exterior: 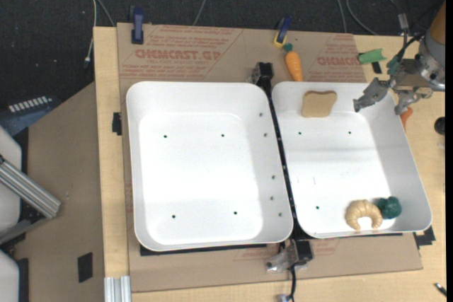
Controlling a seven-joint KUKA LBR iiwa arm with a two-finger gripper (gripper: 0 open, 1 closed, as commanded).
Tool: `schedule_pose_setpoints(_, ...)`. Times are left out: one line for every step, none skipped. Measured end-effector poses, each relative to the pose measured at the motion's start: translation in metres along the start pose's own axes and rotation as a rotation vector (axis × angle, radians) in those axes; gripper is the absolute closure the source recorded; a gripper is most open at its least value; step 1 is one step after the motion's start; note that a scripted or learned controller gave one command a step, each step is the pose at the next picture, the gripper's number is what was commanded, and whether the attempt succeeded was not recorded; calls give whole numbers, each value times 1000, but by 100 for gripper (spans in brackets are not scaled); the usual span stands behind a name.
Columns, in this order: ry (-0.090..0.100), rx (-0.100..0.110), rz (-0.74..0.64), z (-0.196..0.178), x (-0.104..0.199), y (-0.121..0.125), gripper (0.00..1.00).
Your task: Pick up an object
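You had two bins side by side on the bench (106,152). In the right bin (396,145), a slice of bread (318,104) lay at the far edge, and a croissant (364,214) sat in the near right corner, touching a small toy (389,207) on its right. A carrot (294,66) lay on the bench behind that bin.

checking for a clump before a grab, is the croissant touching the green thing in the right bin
Touching: the camera view shows the croissant pressed against the green thing, no white floor between them.
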State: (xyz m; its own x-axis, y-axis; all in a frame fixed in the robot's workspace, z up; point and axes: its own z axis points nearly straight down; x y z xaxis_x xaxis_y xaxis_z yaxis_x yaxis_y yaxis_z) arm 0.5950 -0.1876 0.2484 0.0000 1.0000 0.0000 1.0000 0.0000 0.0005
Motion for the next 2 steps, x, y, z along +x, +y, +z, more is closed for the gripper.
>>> schedule_pose_setpoints(0, 0, 0, 0, 0, 0, 0)
schedule_pose_setpoints(0, 0, 0, 0, 0, 0, 0)
